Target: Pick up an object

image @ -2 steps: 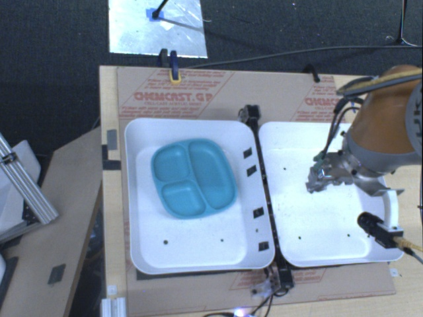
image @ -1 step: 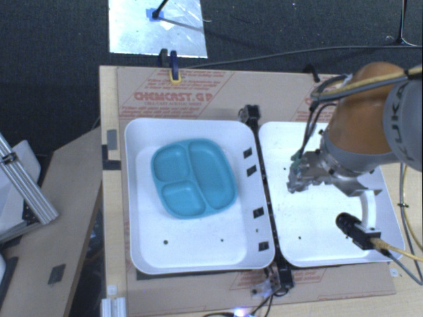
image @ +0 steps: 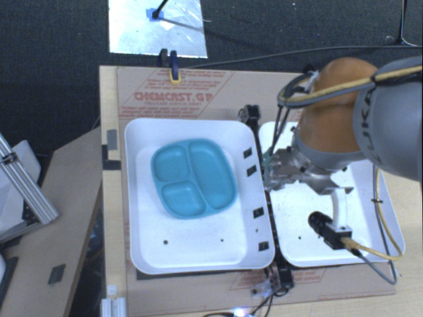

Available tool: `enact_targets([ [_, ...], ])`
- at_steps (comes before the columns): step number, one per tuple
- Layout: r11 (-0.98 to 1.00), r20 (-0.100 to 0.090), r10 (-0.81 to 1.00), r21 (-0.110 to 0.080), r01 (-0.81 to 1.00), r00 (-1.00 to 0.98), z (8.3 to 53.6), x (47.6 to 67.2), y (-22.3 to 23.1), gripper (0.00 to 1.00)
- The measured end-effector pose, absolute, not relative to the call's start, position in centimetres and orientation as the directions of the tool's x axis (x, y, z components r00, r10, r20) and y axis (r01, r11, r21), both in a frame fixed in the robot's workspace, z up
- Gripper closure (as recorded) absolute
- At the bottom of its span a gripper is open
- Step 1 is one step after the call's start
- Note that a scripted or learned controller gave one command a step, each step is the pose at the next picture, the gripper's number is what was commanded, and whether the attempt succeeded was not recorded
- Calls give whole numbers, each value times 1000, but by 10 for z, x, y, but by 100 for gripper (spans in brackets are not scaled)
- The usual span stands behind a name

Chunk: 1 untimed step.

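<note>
A light blue plate (image: 193,177) with three compartments lies flat in the middle of the left white bin (image: 149,243). The grey and orange arm (image: 344,121) reaches in from the right and hangs over the right white bin (image: 297,249). Its gripper (image: 281,169) is low over the left part of that bin, close to the wall the two bins share, and the wrist hides most of it. I see nothing held in it. The plate lies well left of the gripper, apart from it.
A black cylindrical piece (image: 325,228) with a yellow cable (image: 380,246) sits below the wrist over the right bin. Black clips (image: 254,172) line the divide between the bins. A shiny sheet (image: 157,18) lies on the dark floor behind the bench.
</note>
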<state>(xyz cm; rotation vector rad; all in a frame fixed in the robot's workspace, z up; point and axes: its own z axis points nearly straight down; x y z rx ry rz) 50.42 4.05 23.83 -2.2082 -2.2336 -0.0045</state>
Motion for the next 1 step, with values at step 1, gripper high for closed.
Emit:
enact_targets([
  [1,12,3,1000,1,1000,-12,237,500,102,100],
])
